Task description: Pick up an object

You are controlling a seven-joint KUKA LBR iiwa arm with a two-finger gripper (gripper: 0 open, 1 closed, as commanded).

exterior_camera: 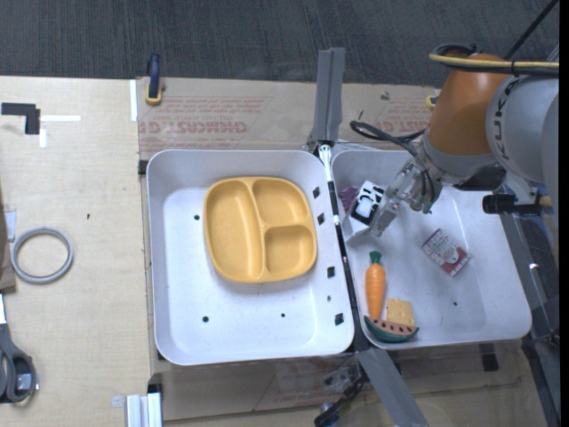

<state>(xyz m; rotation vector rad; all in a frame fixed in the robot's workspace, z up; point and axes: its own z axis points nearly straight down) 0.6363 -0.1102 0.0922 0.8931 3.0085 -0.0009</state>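
While the hand [391, 205] hangs low in the right bin [498, 314], with a grip we cannot tell, we judge the carrot [375, 285] lying near it as light, stiff and smooth, best taken across its orange middle.

Bench [80, 149]: light wood surface, brown cardboard sheet [231, 118] across its rear middle. Two shallow white bins sit side by side on it: left bin [178, 327], right bin [498, 310], their inner edges touching. Grey tape roll [40, 254] lies well left of the bins. Scissors [13, 372] at the lower left edge.
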